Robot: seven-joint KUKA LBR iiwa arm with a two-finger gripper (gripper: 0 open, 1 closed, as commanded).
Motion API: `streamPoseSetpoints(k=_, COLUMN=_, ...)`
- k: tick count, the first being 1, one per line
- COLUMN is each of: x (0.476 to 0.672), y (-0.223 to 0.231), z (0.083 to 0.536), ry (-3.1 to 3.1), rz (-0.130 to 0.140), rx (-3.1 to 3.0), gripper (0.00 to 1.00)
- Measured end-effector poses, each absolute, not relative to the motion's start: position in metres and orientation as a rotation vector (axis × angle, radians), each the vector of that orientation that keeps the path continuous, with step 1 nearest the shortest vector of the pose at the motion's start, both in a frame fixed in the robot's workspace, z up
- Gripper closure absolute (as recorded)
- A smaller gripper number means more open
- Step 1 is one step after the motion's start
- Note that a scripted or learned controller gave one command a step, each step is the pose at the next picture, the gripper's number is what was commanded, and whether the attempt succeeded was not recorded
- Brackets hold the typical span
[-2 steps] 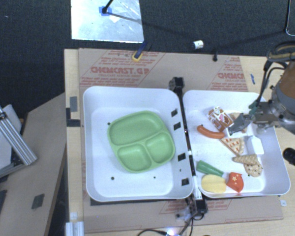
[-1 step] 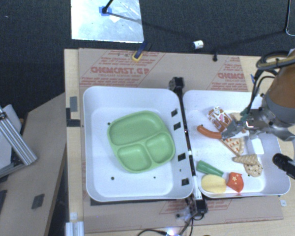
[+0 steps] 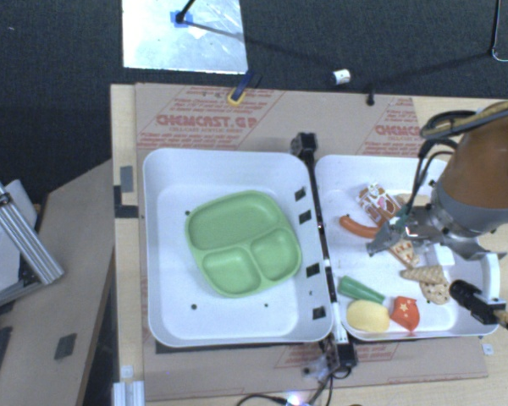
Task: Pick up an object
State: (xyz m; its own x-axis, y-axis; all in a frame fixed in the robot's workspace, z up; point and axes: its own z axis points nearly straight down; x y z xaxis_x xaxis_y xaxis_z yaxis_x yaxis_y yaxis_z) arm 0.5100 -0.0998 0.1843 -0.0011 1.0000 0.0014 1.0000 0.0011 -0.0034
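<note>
Gripper [image 3: 388, 240] low in the right bin [image 3: 339, 176], beside the sausage [image 3: 356, 225] near the bin's middle; open or shut, cannot tell. Could graze the crowded crackers [image 3: 429, 279], closing on nothing.

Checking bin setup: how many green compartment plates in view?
1. The green plate lies in the left bin. More could hide under the arm over the right bin.
</note>
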Motion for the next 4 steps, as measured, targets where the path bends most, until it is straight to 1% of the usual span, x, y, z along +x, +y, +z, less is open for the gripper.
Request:
streamPoseSetpoints(k=1, x=0.511, y=-0.103, z=0.142, ry=-2.220, rz=0.002, rx=-2.219, gripper=0.00)
streamPoseSetpoints(k=2, x=0.510, y=-0.102, z=0.089, ry=-2.219, rz=0.003, rx=-2.218, gripper=0.00)
streamPoseSetpoints(k=3, x=0.512, y=-0.103, z=0.103, ry=-2.225, rz=-0.003, rx=-2.221, gripper=1.00)
streamPoseSetpoints(k=4, x=0.514, y=-0.094, z=0.149, ry=-2.230, rz=-0.005, rx=-2.219, gripper=1.00)
